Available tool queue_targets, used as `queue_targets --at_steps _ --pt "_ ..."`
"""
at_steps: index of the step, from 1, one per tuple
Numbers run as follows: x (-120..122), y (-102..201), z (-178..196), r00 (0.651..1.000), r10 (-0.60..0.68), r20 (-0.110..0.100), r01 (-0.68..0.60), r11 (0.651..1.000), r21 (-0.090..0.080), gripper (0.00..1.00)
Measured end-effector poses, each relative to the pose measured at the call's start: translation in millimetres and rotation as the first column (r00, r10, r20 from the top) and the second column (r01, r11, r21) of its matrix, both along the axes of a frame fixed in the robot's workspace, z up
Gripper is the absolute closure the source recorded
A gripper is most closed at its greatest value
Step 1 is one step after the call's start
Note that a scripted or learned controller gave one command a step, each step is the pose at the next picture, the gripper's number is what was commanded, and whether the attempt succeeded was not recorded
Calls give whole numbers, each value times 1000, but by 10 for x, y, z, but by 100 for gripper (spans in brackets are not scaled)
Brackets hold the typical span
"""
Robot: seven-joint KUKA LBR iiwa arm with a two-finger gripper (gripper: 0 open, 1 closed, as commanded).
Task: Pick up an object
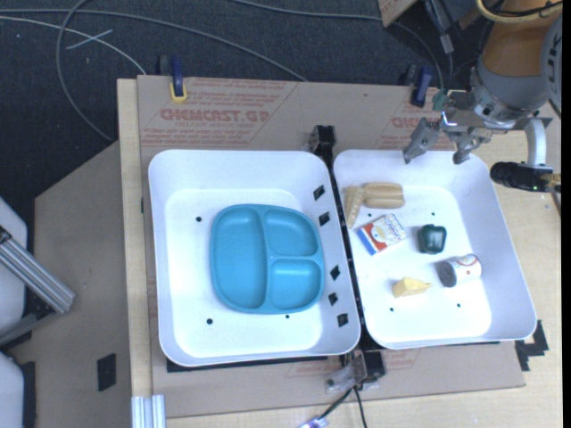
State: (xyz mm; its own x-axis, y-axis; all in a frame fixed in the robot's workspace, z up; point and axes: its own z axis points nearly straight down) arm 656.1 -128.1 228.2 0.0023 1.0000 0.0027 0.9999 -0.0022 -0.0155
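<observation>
The gripper [438, 152] is seen above the far rim of the right bin [508, 239], its two fingers spread apart with nothing between them. All candidate objects lie in the right bin: a tan bread-like roll [382, 193] near the far-left corner, with a pale cone-shaped piece [354, 206] touching its left end and lying just beside the divider wall; a small red-and-white packet [383, 233] below these; a dark green pepper-like toy [433, 239] near the middle; a yellow wedge [411, 287] toward the near side; and a grey piece [446, 275] touching a white and red piece [467, 265] on the right. All are judged small, light and probably rigid plastic, hence likely slippery on smooth curves. The packet lies flat and is judged hard to pinch from above. The green toy stands apart from its neighbours with open floor on every side; a grasp across its narrow width is judged the most promising. The cone is judged awkward, since the wall leaves little finger room on its left. The grey and white pair risk being nudged together. The left bin [169, 239] holds a blue divided plate [266, 258]; it is not needed. Clear descent room is noted over the bin's centre.
</observation>
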Motion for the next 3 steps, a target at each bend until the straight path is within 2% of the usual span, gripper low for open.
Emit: queue_targets --at_steps 1,2,3 --pt "24 4 96 1000 3 15 -3 1000 -2 0" --pt "48 63 -338 1000 3 11 -3 1000 -2 0" --pt "17 125 -946 1000 4 10 -4 1000 -1 0"
